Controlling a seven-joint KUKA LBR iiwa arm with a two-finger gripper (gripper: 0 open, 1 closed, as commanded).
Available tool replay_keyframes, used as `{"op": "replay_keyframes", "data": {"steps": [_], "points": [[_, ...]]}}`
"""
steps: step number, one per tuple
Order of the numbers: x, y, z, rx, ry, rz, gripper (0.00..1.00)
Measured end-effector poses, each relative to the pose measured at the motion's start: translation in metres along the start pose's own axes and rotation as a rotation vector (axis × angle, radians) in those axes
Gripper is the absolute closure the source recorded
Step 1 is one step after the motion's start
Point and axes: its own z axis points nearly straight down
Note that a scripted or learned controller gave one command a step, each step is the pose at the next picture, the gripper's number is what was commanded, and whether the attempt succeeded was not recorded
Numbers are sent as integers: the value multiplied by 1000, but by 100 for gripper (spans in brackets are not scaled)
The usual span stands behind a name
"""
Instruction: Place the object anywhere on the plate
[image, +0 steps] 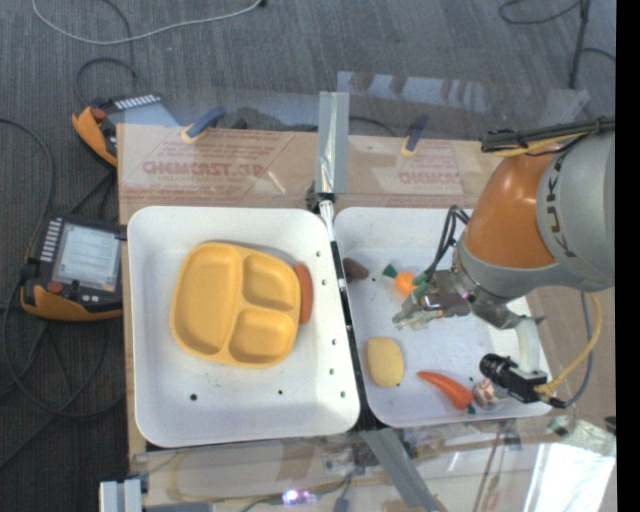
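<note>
A yellow divided plate lies in the left bin. A red-orange sausage-shaped piece rests against the plate's right rim. The right bin holds a pale yellow potato-like object, a red chili pepper, a small orange carrot with a green top and a small brown item. My gripper hangs over the middle of the right bin, just below and right of the small carrot and above the yellow object. Nothing is visibly held in it.
A raised rim and a metal bar separate the two bins. A teach pendant lies left of the left bin, and cardboard lies behind both bins. The arm's orange band overhangs the right bin's back right.
</note>
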Motion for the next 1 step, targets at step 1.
{"op": "replay_keyframes", "data": {"steps": [1], "points": [[31, 54, -21, 0, -2, -342, 100]]}}
